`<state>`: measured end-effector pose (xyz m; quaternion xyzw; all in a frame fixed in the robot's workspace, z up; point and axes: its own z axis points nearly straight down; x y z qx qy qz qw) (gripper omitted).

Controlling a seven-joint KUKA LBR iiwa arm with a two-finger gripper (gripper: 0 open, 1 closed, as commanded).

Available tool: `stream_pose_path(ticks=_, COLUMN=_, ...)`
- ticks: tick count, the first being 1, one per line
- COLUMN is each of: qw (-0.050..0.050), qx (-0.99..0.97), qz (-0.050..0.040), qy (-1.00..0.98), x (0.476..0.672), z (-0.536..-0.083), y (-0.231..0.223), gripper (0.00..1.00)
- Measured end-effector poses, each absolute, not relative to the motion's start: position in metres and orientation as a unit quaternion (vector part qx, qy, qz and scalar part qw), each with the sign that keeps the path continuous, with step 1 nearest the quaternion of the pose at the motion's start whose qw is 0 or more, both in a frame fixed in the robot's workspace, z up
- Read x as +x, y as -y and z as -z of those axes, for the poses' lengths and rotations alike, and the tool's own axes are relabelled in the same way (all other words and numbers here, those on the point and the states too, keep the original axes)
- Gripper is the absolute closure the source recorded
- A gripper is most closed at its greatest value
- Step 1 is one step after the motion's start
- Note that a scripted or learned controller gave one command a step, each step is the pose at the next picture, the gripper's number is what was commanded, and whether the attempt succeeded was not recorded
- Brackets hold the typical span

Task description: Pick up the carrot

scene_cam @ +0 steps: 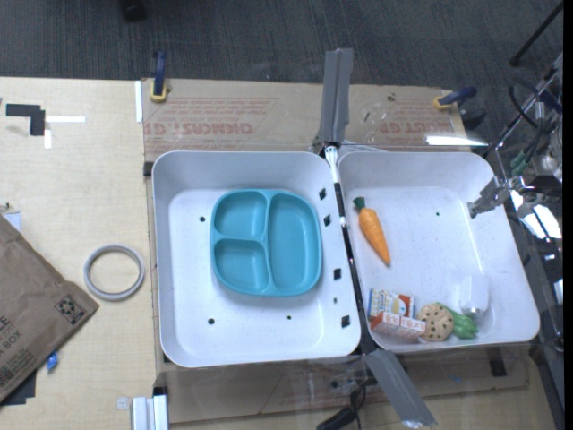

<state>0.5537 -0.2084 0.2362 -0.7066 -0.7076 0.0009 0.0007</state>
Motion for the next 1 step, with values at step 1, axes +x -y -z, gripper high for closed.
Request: stream_pose_path(ticks=1, qw=0.0, qx=-0.671, qz=-0.0007, qy=0.741, x=0.5622, z=-0.1747, y=0.2219, gripper=0.0)
